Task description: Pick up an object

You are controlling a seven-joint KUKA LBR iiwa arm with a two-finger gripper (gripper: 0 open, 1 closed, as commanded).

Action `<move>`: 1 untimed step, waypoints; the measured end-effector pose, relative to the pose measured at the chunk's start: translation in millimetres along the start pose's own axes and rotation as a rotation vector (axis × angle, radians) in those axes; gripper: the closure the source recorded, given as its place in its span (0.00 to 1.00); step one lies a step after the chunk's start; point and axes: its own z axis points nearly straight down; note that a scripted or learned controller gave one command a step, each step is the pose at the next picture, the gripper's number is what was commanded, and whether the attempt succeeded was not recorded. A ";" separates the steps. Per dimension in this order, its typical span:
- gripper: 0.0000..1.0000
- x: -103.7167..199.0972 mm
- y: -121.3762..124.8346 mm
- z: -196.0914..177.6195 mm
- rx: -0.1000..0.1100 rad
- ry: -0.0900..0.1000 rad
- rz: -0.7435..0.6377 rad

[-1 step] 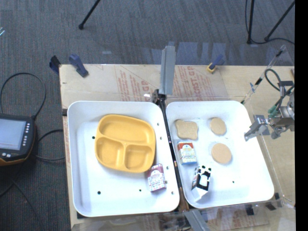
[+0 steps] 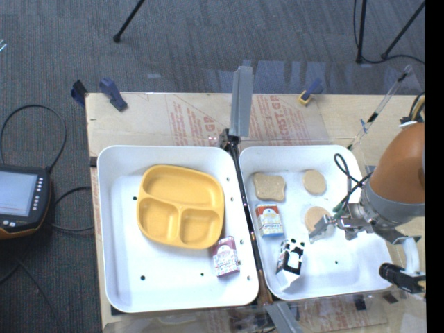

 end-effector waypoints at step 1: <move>0.00 -13.1 -13.2 -19.3 -0.012 -0.002 0.227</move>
